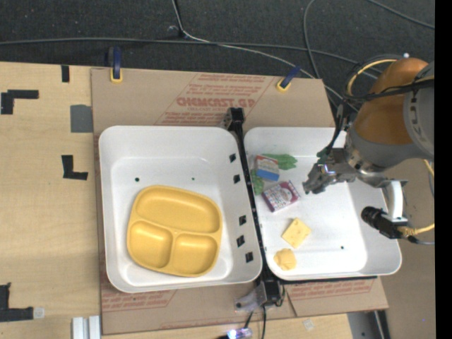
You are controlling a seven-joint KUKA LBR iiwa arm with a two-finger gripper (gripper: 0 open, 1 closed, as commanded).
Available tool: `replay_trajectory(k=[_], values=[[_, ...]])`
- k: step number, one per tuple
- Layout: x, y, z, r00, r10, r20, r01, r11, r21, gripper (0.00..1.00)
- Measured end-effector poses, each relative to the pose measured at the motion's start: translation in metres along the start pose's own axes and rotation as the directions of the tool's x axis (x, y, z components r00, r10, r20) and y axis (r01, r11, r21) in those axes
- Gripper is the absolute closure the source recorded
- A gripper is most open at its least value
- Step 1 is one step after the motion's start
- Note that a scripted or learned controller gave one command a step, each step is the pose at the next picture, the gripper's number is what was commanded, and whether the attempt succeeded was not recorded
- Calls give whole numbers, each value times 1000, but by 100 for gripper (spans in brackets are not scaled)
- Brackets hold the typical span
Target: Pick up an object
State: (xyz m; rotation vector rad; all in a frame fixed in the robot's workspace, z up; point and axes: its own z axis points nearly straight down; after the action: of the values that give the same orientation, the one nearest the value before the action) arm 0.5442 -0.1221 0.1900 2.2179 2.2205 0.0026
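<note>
In the right bin (374,260) lie a purple packet (280,195), a small blue and red packet (266,168) against a green item (282,162), a yellow cheese wedge (296,232) and a small yellow lump (285,259). My gripper (316,182) hangs over the bin's middle, just right of the purple packet and above the cheese wedge. No object shows between its fingers.
The left bin (113,154) holds a yellow divided plate (174,229). A black divider (244,182) runs between the bins. Both bins rest on a cardboard sheet (212,97) clamped at the back. Cables loop over the dark area behind.
</note>
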Motion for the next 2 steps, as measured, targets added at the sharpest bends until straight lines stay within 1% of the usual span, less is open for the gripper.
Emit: replay_trajectory(k=[1,2], values=[[0,1,-51,1000,0,0,0,1000,-1,100],[48,29,-53,1000,-4,-2,4,1000,3,100]])
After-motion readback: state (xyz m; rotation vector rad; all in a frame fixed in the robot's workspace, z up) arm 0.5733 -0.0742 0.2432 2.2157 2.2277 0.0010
